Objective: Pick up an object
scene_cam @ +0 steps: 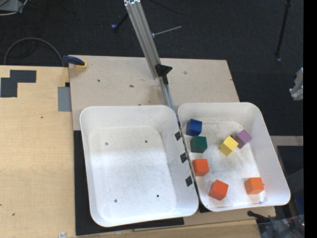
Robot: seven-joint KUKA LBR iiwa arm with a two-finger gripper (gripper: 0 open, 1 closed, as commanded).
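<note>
Nearest in the right bin [270, 138]: red cube [218, 189] by the near wall, and orange cube [254, 185] to its right, close to the near-right corner. The two sit apart. A bit farther, another orange-red cube [200, 167] sits by the bin's left wall. Past that, green cube [199, 144], also along the left wall, with blue cube [193, 127] just beyond it, very close or touching. Mid-bin to the right: yellow cube [229, 145] and purple cube [243, 138], touching at a corner, both turned at an angle to the bin walls. All seven cubes rest on the bin floor.

Left bin [88, 133] sits beside it, rims meeting. Three black clips [183, 157] run along the shared edge.

Both bins rest on the worktop [203, 81], a tan board. To the left, a lighter wood panel [29, 148] carries dark grey patches [19, 81].

Farther back, a metal rail [144, 36] slants from the far side down to where the bins meet, with a black bracket [162, 71] on it. A blue-and-yellow clamp [74, 61] sits at the board's far-left corner. A pale shape [296, 85] at the right edge is too cut off to identify.

Tool state: cannot tell.
</note>
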